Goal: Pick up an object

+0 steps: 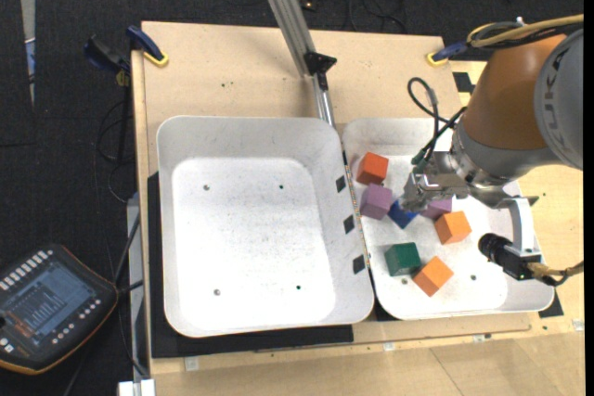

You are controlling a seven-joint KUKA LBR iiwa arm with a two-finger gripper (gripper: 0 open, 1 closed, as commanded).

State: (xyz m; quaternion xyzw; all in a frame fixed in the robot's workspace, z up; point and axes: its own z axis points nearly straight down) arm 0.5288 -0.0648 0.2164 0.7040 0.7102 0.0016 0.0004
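Observation:
The right bin (483, 300) holds several blocks: an orange cube (372, 168) at the back, a purple cube (375, 200), a blue block (402, 217), a green cube (403, 257), an orange cube (432, 274) near the front, another orange cube (452, 225) and a purple block (436, 208) partly under the arm. My gripper (414, 197) hangs low over the cluster, right above the blue block and between the two purple pieces. The wrist hides the fingertips.
The left bin (186, 199) lies beside the right one. A metal pole (283, 0) slants down to the bins' shared back edge. Clamps (147, 46) sit at the bench's back corners. A teach pendant (46, 301) lies off the bench at the lower left.

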